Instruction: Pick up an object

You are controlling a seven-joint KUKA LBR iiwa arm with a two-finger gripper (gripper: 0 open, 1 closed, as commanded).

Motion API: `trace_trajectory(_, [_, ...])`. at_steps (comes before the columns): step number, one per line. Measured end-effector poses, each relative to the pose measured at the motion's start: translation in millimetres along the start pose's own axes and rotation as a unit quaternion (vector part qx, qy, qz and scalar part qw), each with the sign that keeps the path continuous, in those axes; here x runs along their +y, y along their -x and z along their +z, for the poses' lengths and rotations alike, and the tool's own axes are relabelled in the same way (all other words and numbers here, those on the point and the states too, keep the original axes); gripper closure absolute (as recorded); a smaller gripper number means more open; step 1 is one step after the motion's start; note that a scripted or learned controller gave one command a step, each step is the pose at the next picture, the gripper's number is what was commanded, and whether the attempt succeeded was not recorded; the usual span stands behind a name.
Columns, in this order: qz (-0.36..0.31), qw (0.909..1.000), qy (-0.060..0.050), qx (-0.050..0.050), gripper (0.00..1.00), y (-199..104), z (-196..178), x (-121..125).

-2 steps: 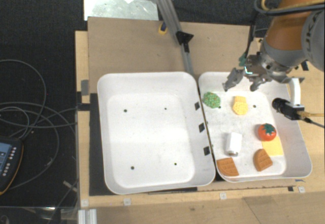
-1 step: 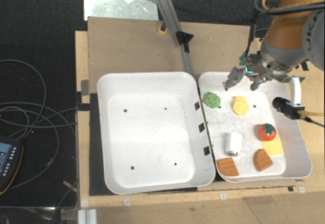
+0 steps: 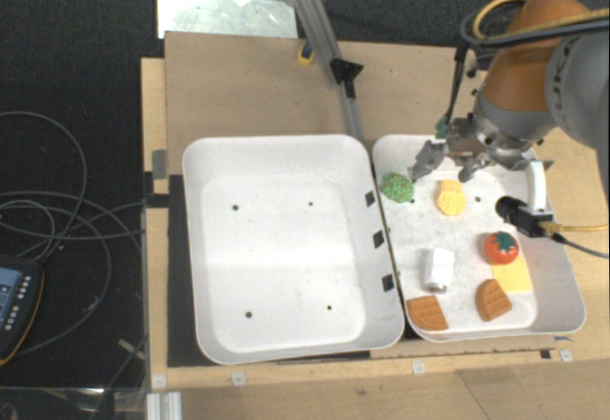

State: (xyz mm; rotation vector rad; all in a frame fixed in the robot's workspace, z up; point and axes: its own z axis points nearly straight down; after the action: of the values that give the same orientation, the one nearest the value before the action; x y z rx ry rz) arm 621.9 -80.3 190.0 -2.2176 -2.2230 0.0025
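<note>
My gripper (image 3: 446,169) hangs over the back of the right bin (image 3: 572,309), its two fingers spread open with nothing between them. One fingertip points toward a green broccoli piece (image 3: 397,187), the other stands just above a yellow corn piece (image 3: 451,198). Further forward lie a red tomato (image 3: 501,248) on a yellow cheese slab (image 3: 515,274), a white cup (image 3: 438,267), and two orange-brown bread pieces (image 3: 427,312) (image 3: 492,299) near the front rim.
The left bin (image 3: 276,247) sits beside the right one, joined by black clips. A grey tripod pole (image 3: 319,18) slants across the back of the bench. Cables and a pendant (image 3: 14,299) lie on the floor at left.
</note>
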Motion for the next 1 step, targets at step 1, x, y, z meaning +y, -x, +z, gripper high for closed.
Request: trace_trajectory(1, [0.001, 1.0, 0.0, 0.0, 0.0, 6.7, 44.1, 1.1])
